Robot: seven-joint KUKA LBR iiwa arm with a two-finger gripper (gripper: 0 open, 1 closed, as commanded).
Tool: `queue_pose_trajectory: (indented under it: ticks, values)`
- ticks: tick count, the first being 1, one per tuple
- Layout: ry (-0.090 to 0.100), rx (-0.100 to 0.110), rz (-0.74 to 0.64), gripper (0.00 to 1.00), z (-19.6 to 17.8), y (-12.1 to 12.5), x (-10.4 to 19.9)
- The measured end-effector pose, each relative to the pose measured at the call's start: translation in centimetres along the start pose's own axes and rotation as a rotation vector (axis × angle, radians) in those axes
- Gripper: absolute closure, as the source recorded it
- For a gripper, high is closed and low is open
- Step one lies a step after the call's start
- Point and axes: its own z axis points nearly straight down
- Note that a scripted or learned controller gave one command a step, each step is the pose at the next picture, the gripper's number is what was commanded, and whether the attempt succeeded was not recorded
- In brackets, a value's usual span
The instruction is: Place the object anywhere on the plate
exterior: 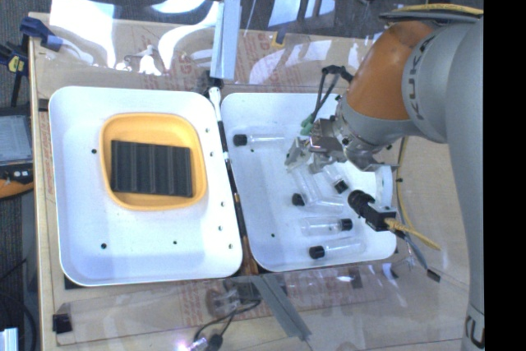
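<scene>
A yellow plate (152, 130) with a dark ribbed centre sits in the left bin (82, 234). Several clear tubes with black caps lie in the right bin (263, 242): one near its top left (253, 140), others at the lower right (329, 224) and near the front (333, 249). My gripper (306, 154) hangs low over the middle of the right bin, close above the tubes, under the orange wrist band (386, 70). The wrist hides what is between its tips.
A raised divider (226, 177) separates the two bins. A metal bracket (223, 37) stands behind them. Cables (411, 238) trail off the bench's right side. The arm covers the right bin's upper right corner.
</scene>
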Motion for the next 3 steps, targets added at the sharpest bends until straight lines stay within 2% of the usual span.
queue_pose_trajectory:
  ticks: [1,2,3]
  values:
    - [0.001,0.001,-0.266,1.00,1.1,-2.8,1.1]
    - [-0.001,-0.005,-0.366,1.00,-3.1,-1.9,5.8]
    - [-0.002,-0.003,-0.378,1.00,-1.7,0.6,8.9]
